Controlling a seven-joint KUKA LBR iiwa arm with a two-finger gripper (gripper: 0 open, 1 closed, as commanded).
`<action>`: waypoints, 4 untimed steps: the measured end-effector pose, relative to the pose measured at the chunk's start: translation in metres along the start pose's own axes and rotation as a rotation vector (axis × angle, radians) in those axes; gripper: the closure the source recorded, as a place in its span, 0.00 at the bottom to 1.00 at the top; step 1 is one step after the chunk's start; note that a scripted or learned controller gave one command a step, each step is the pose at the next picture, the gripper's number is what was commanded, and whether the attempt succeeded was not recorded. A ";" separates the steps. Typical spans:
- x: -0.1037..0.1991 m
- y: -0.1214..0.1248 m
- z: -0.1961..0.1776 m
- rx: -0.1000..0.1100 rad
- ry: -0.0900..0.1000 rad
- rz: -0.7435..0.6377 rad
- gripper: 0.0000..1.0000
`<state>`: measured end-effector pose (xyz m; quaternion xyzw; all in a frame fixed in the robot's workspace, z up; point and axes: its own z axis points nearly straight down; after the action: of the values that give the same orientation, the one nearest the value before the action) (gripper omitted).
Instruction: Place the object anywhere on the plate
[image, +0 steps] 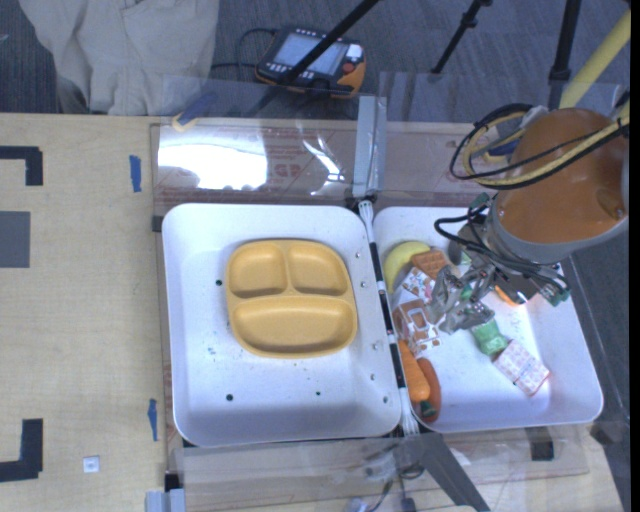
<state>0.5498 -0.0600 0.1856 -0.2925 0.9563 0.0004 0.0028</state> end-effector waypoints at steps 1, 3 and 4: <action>-0.083 0.011 -0.099 0.001 -0.002 0.043 1.00; -0.138 0.045 -0.029 -0.001 0.000 0.093 0.00; -0.105 0.120 0.020 -0.001 0.001 0.106 0.00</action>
<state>0.5698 0.0984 0.1656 -0.2413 0.9705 0.0010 0.0021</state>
